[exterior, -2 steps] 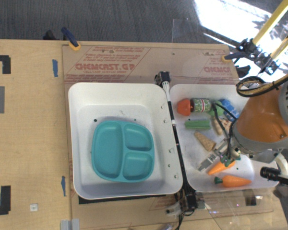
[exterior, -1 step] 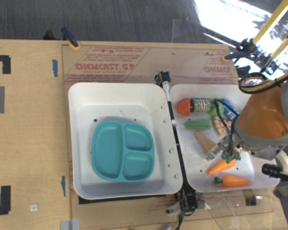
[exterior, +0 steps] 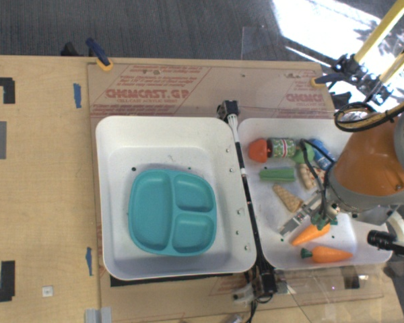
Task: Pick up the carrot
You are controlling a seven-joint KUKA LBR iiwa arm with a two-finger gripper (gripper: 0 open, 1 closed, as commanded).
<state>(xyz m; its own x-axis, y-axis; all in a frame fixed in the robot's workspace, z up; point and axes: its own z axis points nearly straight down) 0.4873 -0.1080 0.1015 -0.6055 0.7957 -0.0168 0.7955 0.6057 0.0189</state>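
Carrot [exterior: 330, 253], tapered and smooth orange, lies in right bin [exterior: 269, 247].

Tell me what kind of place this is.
Likely a robotics lab test bench: two shallow white bins on a brown board, toy food like the orange plastic carrot, and a clamped clear sheet.

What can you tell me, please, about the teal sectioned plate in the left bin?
The teal, plastic-looking sectioned plate has rounded corners and three compartments: one long one on its left, two smaller ones stacked on its right. It lies flat and upright on the floor of the left shallow white bin, roughly centred, slightly rotated, touching nothing else.
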